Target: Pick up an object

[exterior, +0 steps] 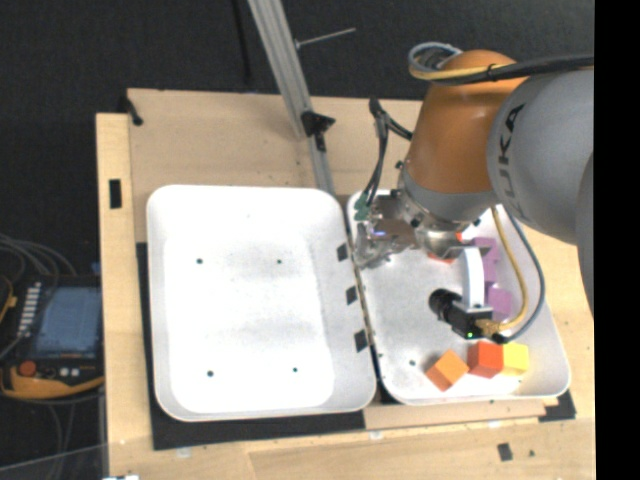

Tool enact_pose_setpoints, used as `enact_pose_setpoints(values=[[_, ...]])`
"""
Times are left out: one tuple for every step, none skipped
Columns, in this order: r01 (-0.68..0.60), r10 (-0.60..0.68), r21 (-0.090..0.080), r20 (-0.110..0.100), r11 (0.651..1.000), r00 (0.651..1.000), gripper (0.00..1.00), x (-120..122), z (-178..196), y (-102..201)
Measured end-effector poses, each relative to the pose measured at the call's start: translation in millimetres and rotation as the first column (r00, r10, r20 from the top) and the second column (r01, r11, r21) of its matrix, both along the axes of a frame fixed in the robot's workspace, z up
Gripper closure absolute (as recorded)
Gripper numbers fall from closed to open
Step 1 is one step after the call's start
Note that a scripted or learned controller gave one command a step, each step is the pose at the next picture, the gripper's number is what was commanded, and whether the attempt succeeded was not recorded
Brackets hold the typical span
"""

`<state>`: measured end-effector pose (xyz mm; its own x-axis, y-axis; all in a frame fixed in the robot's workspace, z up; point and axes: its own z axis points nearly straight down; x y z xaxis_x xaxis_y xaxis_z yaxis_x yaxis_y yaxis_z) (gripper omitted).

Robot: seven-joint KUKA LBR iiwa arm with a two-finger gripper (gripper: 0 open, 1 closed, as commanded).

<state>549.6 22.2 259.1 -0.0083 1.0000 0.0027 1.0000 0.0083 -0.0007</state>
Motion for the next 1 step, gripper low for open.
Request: enact_pose_setpoints(values=[[-0.001,0.001,0.000,-0.002,1.000,1.000,1.00,-16.4,0.3,55.8]])
